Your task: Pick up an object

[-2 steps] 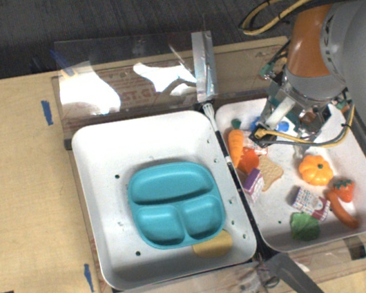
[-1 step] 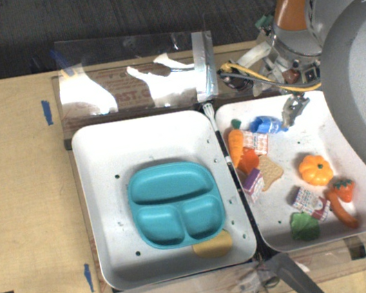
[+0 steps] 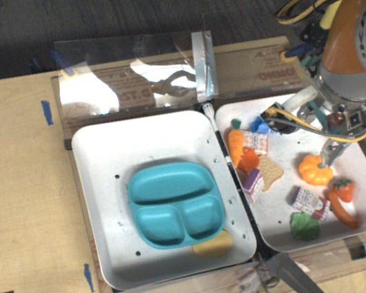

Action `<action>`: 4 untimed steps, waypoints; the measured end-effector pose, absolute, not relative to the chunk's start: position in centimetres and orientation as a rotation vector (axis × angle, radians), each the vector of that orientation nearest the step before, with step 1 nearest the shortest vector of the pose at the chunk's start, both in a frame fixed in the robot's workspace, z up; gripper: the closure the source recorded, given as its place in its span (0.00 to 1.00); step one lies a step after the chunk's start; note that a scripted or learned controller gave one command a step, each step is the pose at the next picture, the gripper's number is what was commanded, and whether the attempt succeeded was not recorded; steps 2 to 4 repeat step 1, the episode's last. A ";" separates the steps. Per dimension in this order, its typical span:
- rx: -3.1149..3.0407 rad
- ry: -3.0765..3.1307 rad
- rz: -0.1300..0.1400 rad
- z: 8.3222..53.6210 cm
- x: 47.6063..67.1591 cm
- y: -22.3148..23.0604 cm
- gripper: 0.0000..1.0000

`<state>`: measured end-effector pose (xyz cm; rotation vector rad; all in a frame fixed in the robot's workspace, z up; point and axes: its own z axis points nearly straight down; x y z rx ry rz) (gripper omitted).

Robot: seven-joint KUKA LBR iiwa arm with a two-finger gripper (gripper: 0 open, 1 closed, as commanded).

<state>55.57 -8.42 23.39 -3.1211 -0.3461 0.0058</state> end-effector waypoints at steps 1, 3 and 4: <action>-3.124 -0.319 -0.008 32.2 60.4 -5.4 0.00; -3.124 -0.319 -0.008 32.2 60.4 -5.4 0.00; -3.124 -0.319 -0.008 32.2 60.4 -5.4 0.00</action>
